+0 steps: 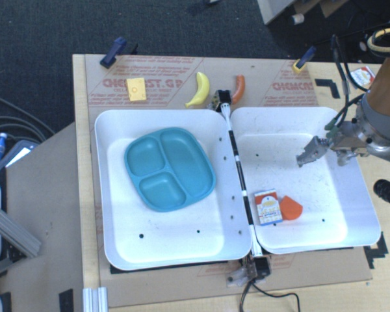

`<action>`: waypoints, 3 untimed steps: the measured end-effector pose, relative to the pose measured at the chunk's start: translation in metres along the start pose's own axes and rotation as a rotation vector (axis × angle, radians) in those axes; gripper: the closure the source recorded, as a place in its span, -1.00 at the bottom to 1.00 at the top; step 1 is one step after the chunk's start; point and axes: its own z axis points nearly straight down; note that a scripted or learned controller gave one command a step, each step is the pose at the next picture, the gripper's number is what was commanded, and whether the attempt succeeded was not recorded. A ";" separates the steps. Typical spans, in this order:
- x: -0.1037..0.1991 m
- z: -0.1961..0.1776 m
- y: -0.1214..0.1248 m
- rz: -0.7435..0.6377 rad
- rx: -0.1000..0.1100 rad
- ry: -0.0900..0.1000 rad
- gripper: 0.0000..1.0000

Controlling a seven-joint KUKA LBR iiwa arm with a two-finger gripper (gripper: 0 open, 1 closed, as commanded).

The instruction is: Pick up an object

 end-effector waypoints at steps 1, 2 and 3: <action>0.028 0.125 -0.006 0.001 0.000 0.000 -1.00; 0.000 0.167 0.147 -0.001 -0.002 -0.001 -1.00; 0.000 0.156 0.148 -0.003 -0.006 -0.003 1.00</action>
